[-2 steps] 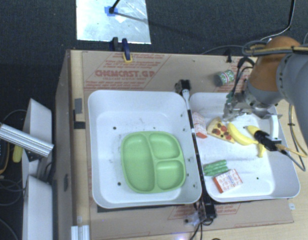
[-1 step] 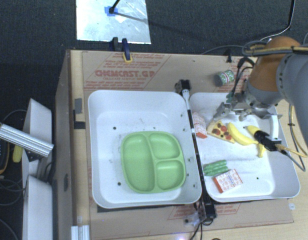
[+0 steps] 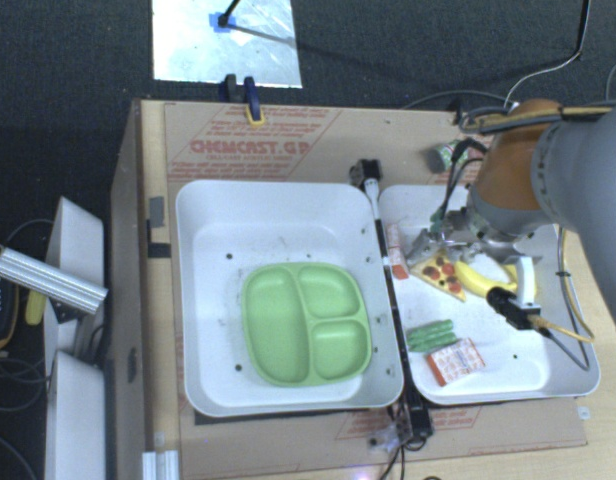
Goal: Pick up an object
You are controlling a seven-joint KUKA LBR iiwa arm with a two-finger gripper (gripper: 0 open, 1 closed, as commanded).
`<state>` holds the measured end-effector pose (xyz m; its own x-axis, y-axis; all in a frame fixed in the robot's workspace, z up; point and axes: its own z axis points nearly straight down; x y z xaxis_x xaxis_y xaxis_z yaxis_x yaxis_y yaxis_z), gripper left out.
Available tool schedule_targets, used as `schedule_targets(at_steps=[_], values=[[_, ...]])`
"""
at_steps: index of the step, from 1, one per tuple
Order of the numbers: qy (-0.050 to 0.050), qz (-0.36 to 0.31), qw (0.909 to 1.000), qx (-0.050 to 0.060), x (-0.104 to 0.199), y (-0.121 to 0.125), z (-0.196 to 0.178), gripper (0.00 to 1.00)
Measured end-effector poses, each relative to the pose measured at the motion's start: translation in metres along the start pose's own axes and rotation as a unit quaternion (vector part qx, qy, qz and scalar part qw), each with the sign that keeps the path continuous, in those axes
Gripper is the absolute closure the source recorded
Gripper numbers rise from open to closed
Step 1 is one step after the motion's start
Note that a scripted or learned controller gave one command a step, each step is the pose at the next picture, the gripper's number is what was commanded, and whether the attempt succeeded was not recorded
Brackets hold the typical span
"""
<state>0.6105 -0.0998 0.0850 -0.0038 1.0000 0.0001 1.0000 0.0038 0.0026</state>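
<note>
The right bin (image 3: pixel 563 368) holds a toy pizza slice (image 3: pixel 443 274), a yellow banana (image 3: pixel 477 280), a green bean pod (image 3: pixel 430 334) and a red and white packet (image 3: pixel 456 360). My gripper (image 3: pixel 431 242) reaches in from the right and hangs low over the bin's upper left part, just above the pizza slice's near corner. I see nothing held in it. The banana lies partly under the wrist.
The left bin (image 3: pixel 208 218) carries a green divided plate (image 3: pixel 306 323). A small red and white item (image 3: pixel 394 238) rests against the divider between the bins. Cables run along the bench's back right. The bench edge lies close in front of both bins.
</note>
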Motion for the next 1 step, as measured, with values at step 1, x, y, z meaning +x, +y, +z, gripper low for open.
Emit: schedule_targets(at_steps=[1], values=[[-0.001,0.001,1.0,0.0,-0.0327,0.0022,-0.0216,0.0]])
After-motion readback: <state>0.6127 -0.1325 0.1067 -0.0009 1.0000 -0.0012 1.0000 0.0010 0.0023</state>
